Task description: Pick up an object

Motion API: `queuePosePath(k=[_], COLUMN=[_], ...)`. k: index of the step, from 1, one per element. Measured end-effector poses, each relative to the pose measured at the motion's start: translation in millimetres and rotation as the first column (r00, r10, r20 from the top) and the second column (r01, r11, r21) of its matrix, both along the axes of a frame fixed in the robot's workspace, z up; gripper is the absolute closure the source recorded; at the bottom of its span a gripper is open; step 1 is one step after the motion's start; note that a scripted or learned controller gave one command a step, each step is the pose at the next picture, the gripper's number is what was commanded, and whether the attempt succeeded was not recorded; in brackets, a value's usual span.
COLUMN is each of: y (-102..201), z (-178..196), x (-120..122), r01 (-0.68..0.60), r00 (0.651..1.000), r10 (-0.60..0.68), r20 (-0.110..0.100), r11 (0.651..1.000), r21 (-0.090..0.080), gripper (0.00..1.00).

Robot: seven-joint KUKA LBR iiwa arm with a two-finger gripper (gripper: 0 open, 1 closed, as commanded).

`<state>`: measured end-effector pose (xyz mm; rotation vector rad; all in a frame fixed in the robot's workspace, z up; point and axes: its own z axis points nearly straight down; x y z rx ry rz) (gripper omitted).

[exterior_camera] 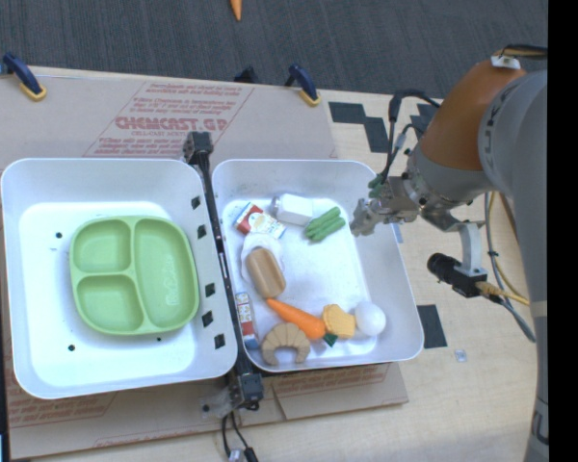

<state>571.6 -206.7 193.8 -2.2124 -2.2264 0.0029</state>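
One set of jaws (pixel 366 217) is being held at the right rim of the right bin (pixel 397 287), just beside the green bean pods (pixel 324 224); how far the jaws are parted cannot be told, and nothing is being seen between them. The grey arm (pixel 482 123) with its orange band is being reached in from the right. Inside the right bin, a white block (pixel 293 208) and a red-and-white packet (pixel 256 222) are being seen near the back, a bread roll (pixel 265 270) in the middle, and a carrot (pixel 295 317), croissant (pixel 286 341), yellow piece (pixel 338 321) and white egg (pixel 370 318) along the front. A green divided plate (pixel 133 274) is being carried in the left bin (pixel 19 345). Both bins are being borne on the bench (pixel 299 123), over printed cardboard.
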Motion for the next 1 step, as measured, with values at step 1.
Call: queuePosePath(k=[1], y=[-0.5], z=[-29.6], x=[-14.8], r01=[0.000], r00=[1.000], r10=[0.000], r20=[0.000], r11=[1.000], r21=[0.000], gripper=[1.00])
